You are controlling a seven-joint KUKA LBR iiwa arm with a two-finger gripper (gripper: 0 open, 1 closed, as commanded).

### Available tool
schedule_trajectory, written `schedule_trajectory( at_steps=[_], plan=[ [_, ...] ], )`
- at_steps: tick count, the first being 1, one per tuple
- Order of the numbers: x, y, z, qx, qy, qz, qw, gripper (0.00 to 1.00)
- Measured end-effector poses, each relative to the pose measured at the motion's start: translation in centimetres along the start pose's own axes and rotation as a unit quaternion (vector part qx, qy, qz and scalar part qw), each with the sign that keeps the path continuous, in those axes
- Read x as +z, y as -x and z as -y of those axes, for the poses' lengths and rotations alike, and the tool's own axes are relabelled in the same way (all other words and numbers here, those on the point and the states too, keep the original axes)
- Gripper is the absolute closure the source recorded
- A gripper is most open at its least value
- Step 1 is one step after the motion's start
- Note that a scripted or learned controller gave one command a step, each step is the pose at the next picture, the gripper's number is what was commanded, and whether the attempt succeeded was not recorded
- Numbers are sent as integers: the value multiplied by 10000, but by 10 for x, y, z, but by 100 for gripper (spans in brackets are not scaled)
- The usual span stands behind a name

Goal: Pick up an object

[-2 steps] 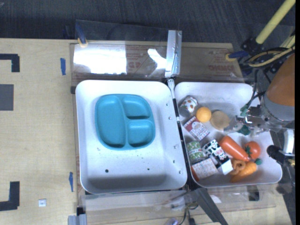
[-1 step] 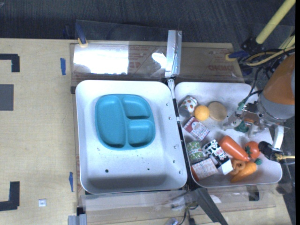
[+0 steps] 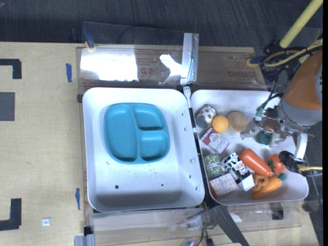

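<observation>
Gripper point(image 3: 264, 132): hovering low in the right bin point(image 3: 302, 191); claw state cannot be told.
Left bin point(image 3: 102, 188): holding a blue tray point(image 3: 136, 132).

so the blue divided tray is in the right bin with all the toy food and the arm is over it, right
Not quite. The camera view shows the blue divided tray lying in the left bin, on its own. The toy food, such as the orange ball and the carrot, is in the right bin, and the arm is over that right bin.
</observation>
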State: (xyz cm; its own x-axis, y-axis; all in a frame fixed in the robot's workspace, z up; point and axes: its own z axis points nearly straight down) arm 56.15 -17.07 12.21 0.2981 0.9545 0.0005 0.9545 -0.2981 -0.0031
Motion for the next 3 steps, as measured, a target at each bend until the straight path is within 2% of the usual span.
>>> schedule_trajectory(
  at_steps=[1,2,3],
  plan=[
    [33,39,31,-751,23,-53,9972,0],
    [27,50,58,1595,33,-134,9871,0],
    [22,56,62,1620,-4,-65,9868,100]
  ],
)
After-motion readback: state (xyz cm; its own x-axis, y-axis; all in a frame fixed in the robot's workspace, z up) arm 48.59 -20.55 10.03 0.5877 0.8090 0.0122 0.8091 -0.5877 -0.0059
